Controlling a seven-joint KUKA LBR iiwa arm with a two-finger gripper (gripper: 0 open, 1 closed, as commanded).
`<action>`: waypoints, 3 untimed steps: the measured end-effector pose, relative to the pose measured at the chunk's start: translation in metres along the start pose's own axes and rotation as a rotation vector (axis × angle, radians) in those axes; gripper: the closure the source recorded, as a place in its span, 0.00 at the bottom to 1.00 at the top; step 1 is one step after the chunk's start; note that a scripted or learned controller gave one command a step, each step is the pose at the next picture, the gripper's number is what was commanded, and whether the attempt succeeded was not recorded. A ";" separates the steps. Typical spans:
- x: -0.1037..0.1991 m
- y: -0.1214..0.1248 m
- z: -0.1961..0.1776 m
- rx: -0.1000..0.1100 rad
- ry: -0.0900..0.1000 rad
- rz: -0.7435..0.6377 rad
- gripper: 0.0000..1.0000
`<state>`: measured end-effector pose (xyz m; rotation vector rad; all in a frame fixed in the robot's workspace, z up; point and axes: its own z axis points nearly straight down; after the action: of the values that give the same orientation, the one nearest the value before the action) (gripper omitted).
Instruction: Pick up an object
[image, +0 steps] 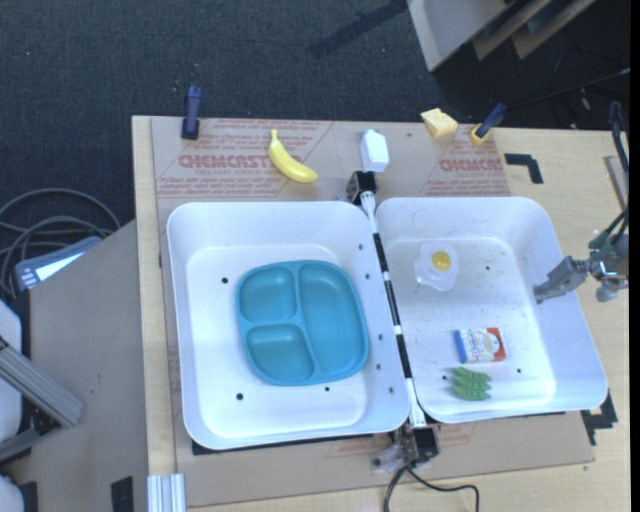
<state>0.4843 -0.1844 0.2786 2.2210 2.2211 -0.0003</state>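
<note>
The right bin (560, 370) holds three small things. A clear piece with a yellow centre (438, 265) lies near the bin's middle back. A small blue, white and red packet (481, 345) lies toward the front, and a green leafy toy (469, 383) sits just in front of it. My gripper (578, 280) hangs over the right rim of this bin, well to the right of the objects and apart from all of them. I see nothing in it.
The left bin (200, 250) holds a blue divided plate (300, 322). Behind the bins on the bench lie a yellow banana (289, 160), a white block (374, 150) and a yellow block (438, 122). Blue clips (190, 110) stand at the back edge.
</note>
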 end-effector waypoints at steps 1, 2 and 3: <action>0.061 0.076 0.105 0.004 0.003 -0.002 0.00; 0.071 0.133 0.185 0.001 0.000 -0.001 0.00; 0.092 0.143 0.194 -0.001 0.000 -0.001 0.00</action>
<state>0.6274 -0.0924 0.0846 2.2192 2.2218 0.0014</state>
